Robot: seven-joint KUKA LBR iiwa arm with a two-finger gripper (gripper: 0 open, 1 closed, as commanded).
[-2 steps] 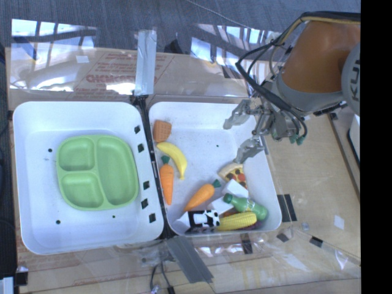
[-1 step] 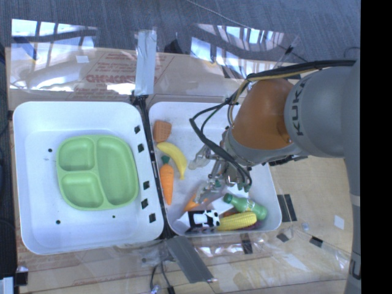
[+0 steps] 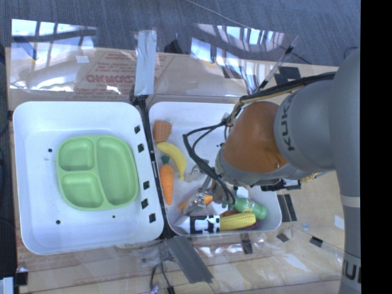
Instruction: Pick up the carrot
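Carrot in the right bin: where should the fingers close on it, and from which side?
Grip the carrot across its thicker upper half, coming from above. It lies flat, pointing lengthwise along the bin's left wall, with the banana near its top.

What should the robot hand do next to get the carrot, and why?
Probably slide a little toward the left bin's side. The carrot lies along the left wall of the right bin, just below the banana, while the gripper sits further right, among the other toys near the corn, not over the carrot.
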